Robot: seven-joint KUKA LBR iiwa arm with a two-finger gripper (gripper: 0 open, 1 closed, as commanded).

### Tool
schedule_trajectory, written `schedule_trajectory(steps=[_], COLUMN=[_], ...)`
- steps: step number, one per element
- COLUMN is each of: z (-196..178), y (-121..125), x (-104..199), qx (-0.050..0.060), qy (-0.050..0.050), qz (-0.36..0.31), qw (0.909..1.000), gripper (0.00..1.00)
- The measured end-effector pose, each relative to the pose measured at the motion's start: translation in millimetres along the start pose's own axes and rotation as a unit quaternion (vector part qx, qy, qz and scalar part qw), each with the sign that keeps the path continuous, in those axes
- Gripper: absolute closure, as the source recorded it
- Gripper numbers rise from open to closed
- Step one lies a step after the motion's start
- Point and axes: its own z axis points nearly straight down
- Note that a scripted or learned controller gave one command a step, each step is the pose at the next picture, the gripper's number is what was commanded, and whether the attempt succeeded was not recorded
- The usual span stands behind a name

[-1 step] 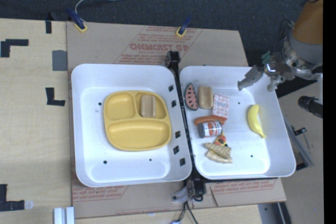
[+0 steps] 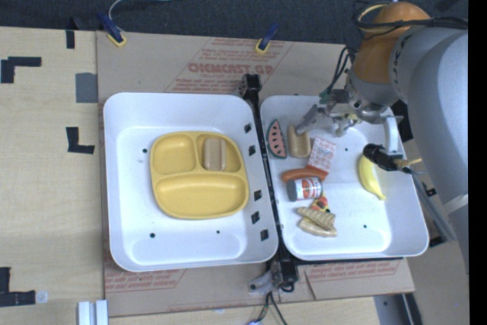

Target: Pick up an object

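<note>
Nearest you: ridged tan cracker, labelled can, smooth banana. Cardboard worktop print unreadable. Gripper: can't tell its spread.

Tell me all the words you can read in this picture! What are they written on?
"CHEMCAST" and a bit more, in red, on the brown board behind the bins; the letters after it are too blurred to read.
More red print on the board's front strip: too small to read.
Small packet in the right bin: red marks, unreadable.
Can: label too blurred to read.
</note>
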Motion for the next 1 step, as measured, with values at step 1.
schedule_trajectory(steps=[1], z=[6.7], y=[5.1], x=[42.0], qx=[-0.001], qy=[-0.001], qz=[0.000], qw=[1.0000], gripper=[0.00])
